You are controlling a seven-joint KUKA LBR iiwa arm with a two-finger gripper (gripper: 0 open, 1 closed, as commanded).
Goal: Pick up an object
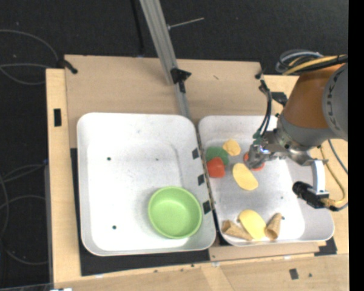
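- Reaching into the right bin (pixel 309 226), the gripper (pixel 256 154) is seen near its middle, over a small red-orange piece (pixel 253 163); whether anything is grasped cannot be told.
- A missed pick is risked, since the piece is largely hidden beneath the gripper.
- The yellow piece (pixel 245 177) just beside could be nudged or caught instead.

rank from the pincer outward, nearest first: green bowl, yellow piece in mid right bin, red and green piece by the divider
From the pincer:
1. Yellow piece, just below-left of it in the right bin.
2. Red and green piece, by the divider.
3. Green bowl, in the left bin.
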